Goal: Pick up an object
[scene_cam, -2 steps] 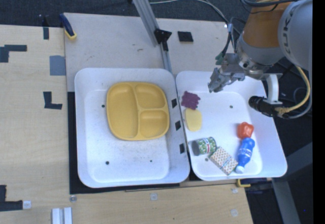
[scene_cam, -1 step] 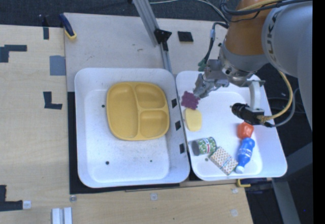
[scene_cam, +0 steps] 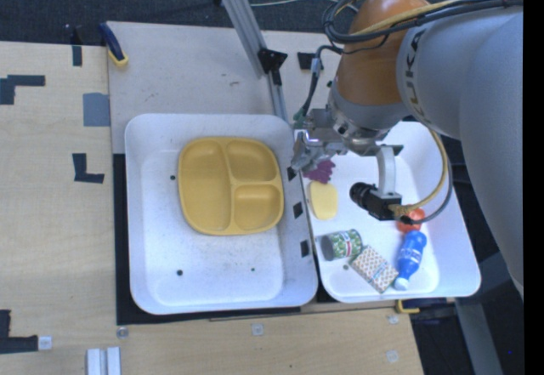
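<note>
Where dark carpet surrounds it, a taped bench [scene_cam: 195,67] (pale wood).

Two bins sit side by side on the surface [scene_cam: 51,220]. The left bin [scene_cam: 153,280] holds a divided tray [scene_cam: 229,184], lying toward its rear. In the right bin [scene_cam: 455,271], the gripper [scene_cam: 308,152] hangs over the rear left corner, with a leafy toy [scene_cam: 320,168] just beneath it. Before that lies a small flat block [scene_cam: 323,201] — then a can [scene_cam: 341,244], a patterned box [scene_cam: 372,268] and, to their right, a bottle [scene_cam: 409,258].
</note>
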`<action>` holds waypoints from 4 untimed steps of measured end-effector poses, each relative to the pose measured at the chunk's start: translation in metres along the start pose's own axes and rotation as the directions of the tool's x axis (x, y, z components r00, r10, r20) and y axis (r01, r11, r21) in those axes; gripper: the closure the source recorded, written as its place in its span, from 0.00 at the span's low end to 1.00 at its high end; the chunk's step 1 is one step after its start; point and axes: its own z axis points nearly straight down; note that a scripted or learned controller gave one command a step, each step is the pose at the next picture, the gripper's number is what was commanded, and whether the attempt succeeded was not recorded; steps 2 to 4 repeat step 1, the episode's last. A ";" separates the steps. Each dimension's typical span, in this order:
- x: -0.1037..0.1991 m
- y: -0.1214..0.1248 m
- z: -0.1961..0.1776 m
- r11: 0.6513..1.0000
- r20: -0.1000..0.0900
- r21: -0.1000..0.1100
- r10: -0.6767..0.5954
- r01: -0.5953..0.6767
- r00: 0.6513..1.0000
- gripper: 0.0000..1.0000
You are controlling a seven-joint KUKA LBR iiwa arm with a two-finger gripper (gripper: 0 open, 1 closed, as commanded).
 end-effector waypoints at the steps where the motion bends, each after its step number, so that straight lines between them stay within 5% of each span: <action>1: 0.048 -0.004 -0.008 1.000 0.000 -0.002 0.000 0.000 1.000 1.00; 4: 0.048 -0.004 -0.008 1.000 0.000 -0.002 0.000 0.000 1.000 1.00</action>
